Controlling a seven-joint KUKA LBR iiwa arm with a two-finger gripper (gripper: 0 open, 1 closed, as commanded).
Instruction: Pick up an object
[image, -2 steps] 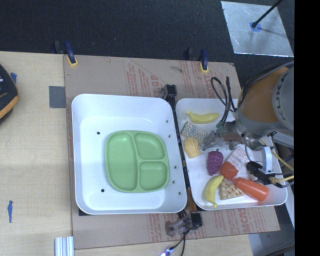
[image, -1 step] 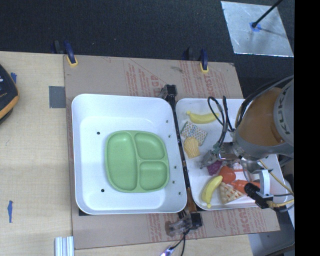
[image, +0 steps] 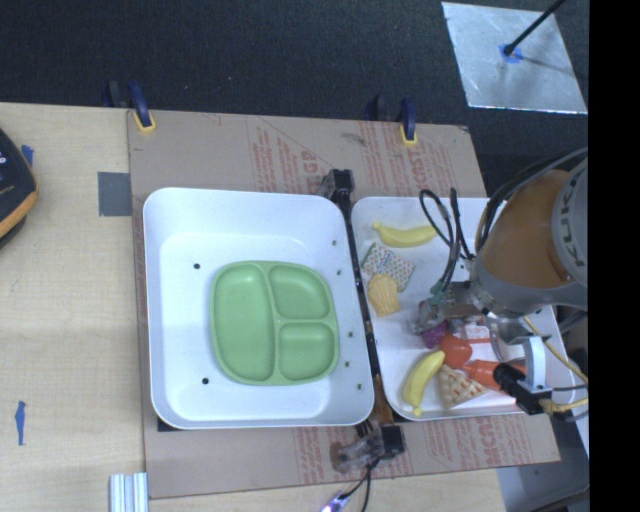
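The grey two-finger gripper (image: 436, 318) is down inside the shallow white right bin (image: 392, 208), near its middle, below the grey arm with the orange band (image: 528, 245) that reaches in from the right. Whether anything sits in its grip cannot be told from this slanted view. Just below it lies a small red-orange rounded toy (image: 455, 351), and beside that a long orange carrot-shaped piece (image: 481, 369). Toward the bin's near edge rest a yellow plastic banana (image: 421, 378) and, touching it on the right, a tan waffle-patterned wedge (image: 458, 387). To the gripper's left, close to the bin's left wall, lie a yellow corn-cob toy (image: 383, 294) and above it a pale checkered packet (image: 388, 266). A second yellow banana (image: 405, 236) lies near the bin's far edge. The white left bin (image: 170, 230) carries a light-green three-compartment plastic tray (image: 272, 322) at its centre. Both bins sit on a brown cardboard sheet (image: 270, 145) clamped to the bench.
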